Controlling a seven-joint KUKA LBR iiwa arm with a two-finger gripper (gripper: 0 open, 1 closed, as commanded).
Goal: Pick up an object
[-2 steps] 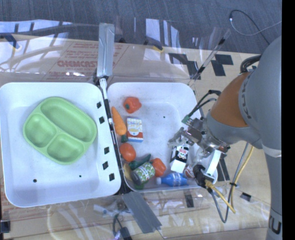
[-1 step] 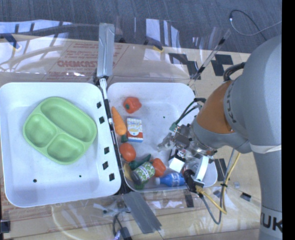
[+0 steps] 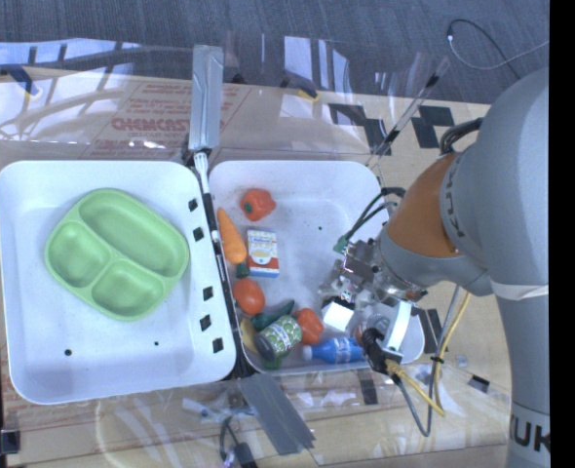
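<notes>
The right bin (image 3: pixel 297 178) holds several toy foods: a red pepper (image 3: pixel 257 203), an orange carrot (image 3: pixel 232 237), a small white carton (image 3: pixel 262 253), a red tomato (image 3: pixel 249 295), a green can (image 3: pixel 282 336), an orange piece (image 3: pixel 310 324) and a blue-capped bottle (image 3: pixel 334 350). My gripper (image 3: pixel 344 305) is low in this bin's near right part, just right of the orange piece and above the bottle. A small white block (image 3: pixel 337 316) sits at its tip; whether it is held cannot be made out.
The left bin (image 3: pixel 15 339) holds a green divided plate (image 3: pixel 117 253). A metal divider (image 3: pixel 206 96) runs between the bins. Cables (image 3: pixel 424 378) hang off the wrist past the right bin's near corner. The arm's grey body (image 3: pixel 502 193) looms over the right side.
</notes>
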